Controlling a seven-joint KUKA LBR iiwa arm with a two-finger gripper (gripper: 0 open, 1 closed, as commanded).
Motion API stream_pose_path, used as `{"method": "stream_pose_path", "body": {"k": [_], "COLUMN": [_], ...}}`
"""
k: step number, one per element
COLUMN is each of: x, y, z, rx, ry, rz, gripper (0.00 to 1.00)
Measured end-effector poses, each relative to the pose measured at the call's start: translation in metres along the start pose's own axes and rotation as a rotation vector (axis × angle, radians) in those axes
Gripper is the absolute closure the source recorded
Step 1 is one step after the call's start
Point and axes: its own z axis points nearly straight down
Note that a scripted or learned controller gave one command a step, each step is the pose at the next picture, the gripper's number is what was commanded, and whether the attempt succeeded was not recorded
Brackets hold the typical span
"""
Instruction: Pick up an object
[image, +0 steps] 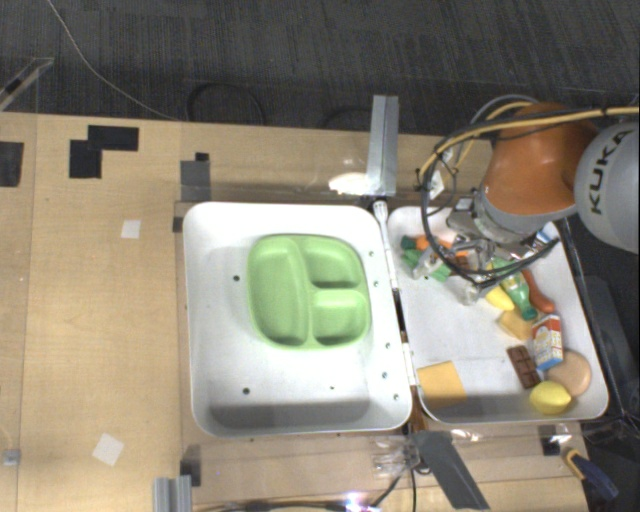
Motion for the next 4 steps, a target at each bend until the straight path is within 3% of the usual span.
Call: {"method": "stream_pose_path", "body": {"k": [1,2,3,4], "x": [0.036,0.006,0.035,0.006], "y": [0.014,-0.017,-0.001,-0.031], "z": [-0.001,0.0,0.0,0.0], "rx": [0.0,0.0,0.0,0.001], "ry": [0.0,0.001,0.001,-0.001], "rz": [0.138,0.093,0.152,0.223], "gripper": [0.0,0.0,0.0,0.0]}}
